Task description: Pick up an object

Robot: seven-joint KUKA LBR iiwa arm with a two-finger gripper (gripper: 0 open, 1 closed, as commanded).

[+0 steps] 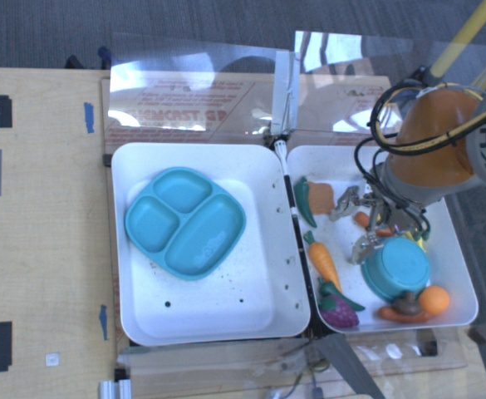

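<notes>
The pincer [356,221] hangs open over the middle of the right bin [463,260], its metal fingers [345,202] spread with nothing between them, while the carrot [323,261] lies beside it, towards that bin's left wall and just above the purple eggplant [337,307].

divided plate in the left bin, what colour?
Light blue, all over. The divided plate shows clearly in the camera view, lying in the left bin.
</notes>
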